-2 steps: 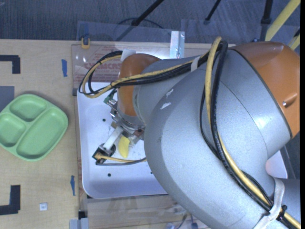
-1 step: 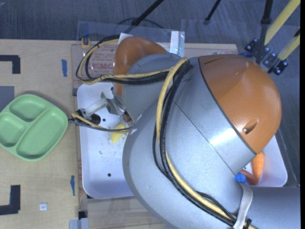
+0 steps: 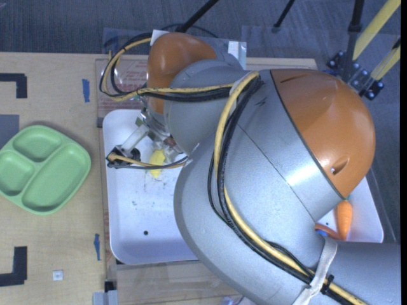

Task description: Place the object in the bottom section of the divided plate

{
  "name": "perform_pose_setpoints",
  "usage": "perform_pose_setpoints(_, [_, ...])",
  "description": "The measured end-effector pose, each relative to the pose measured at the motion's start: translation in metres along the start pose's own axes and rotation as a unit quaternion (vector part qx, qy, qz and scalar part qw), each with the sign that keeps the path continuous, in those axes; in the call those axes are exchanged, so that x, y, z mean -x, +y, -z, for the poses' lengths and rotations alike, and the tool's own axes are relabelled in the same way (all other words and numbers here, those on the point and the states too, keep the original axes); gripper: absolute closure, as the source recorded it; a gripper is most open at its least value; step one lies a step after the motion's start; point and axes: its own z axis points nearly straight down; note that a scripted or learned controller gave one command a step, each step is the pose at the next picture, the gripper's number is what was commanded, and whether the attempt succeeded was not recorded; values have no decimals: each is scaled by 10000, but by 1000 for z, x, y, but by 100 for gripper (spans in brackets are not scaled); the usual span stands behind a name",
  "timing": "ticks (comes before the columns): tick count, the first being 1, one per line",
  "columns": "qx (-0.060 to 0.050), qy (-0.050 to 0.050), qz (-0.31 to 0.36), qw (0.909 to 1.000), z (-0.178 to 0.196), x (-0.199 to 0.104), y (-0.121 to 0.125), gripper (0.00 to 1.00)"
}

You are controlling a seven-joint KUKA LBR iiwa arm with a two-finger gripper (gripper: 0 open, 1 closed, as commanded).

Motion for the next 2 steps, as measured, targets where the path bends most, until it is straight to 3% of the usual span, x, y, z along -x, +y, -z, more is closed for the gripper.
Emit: perform_pose_setpoints(2, [-5, -11, 51, 10000, 21, -2, -5, 100])
